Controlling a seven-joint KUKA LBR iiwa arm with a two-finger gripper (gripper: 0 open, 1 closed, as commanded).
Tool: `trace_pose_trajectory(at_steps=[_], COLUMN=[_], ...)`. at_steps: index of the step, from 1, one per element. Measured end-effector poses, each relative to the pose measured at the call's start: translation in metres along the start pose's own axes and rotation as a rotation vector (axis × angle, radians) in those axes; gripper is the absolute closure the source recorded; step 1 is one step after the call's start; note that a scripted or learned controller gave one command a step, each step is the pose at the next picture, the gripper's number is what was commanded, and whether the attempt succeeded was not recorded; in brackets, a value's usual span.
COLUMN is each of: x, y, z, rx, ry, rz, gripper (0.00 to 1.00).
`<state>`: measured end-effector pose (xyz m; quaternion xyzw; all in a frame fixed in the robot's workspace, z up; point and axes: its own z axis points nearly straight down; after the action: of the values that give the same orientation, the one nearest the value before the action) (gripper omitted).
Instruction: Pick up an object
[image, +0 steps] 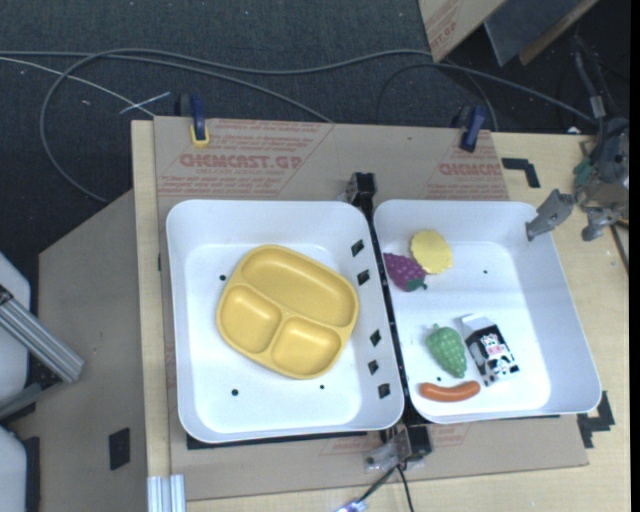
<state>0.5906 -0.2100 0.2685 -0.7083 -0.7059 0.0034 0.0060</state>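
A: What is laid out, taken from the left?

B: A yellow divided plate (288, 324) is seen in the left bin (190, 300), tilted slightly, with three compartments and nothing in them. Across the divider, the right bin (560, 330) is found to hold the small things: a purple grape bunch (403, 271) touching a yellow piece (431, 251) at the far side, and at the near side a green bumpy piece (448, 350), an orange sausage (448, 392) just below it, and a small black-and-white carton (489, 351) just beside the green one.

A: And which step is judged to be in hand?

B: The start, it would seem. Nothing is lifted; every object lies flat on a bin floor. The gripper (572, 208) is seen past the far right corner of the right bin, well apart from all the objects, with its two fingers spread apart and nothing between them.

A: What is called for next?

B: A target must be chosen and the gripper brought leftward and down over it. The sausage is likely the easier pick, since it lies apart from the bin walls, though the green piece is close. The carton is pressed near its neighbour, so a clean closing there could be hindered.
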Motion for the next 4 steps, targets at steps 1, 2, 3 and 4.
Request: trace_pose_trajectory(at_steps=[1, 2, 3, 4], x=[0.001, -0.008, -0.013, -0.011], y=[0.002, -0.001, 0.004, 0.011], z=[-0.007, 0.040, 0.085, 0.129], rx=[-0.013, -0.007, -0.008, -0.008], ry=[-0.003, -0.002, -0.002, -0.002], rz=[-0.004, -0.002, -0.003, -0.005], gripper=[0.00, 0.00, 0.00, 0.00])
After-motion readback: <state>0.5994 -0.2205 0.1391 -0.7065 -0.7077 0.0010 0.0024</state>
